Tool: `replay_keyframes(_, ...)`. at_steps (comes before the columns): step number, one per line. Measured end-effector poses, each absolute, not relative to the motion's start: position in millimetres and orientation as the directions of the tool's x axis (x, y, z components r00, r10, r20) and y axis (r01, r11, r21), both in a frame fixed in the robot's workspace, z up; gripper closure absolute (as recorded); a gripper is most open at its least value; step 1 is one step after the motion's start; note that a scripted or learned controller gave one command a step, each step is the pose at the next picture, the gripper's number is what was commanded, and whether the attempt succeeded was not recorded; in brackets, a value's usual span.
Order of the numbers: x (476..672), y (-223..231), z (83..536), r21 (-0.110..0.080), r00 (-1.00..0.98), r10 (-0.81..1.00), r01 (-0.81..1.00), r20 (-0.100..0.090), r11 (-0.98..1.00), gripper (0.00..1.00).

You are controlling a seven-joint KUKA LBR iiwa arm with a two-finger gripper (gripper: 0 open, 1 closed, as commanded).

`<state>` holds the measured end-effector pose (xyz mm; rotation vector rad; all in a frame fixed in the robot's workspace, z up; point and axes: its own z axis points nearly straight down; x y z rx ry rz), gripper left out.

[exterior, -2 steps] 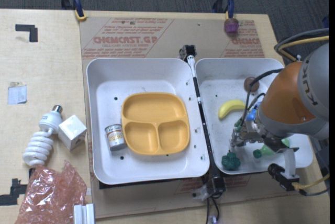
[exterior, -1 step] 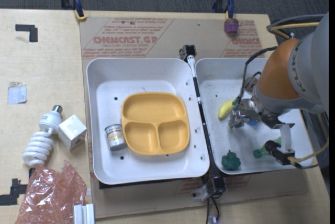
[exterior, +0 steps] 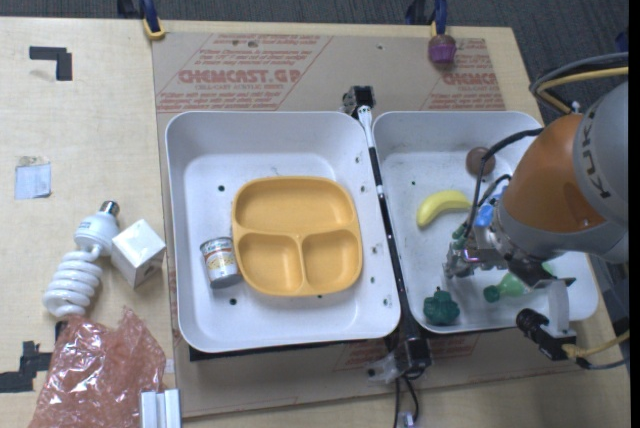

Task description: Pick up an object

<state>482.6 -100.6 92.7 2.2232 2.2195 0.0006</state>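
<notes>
Right bin [exterior: 400, 131]: holds the likely targets, since the arm reaches in here, at the table's right edge.
Claw [exterior: 463, 261]: low over the bin's near half, just above the dark green object [exterior: 441, 307]; whether it is spread or pressed together, I cannot tell.
Banana [exterior: 441, 206]: lies loose mid-bin, apart from the claw, free for a grasp.
Light green object [exterior: 507, 287]: partly tucked under the wrist, near the bin's right wall.
Left bin [exterior: 180, 216]: keeps the yellow divided tray [exterior: 297, 236] and small can [exterior: 218, 262] just beside it, well apart from the arm.
Judgement: no lift visible; the dark green object seems nearest to be taken.
</notes>
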Motion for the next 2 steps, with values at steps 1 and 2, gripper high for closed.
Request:
replay_keyframes(1,478.0,-96.5,92.3,0.0,0.001,1.0,1.0,0.0,-0.001,0.0)
replay_keyframes(2,478.4,-92.0,92.3,0.001,0.0,1.0,1.0,0.001,0.0,0.0)
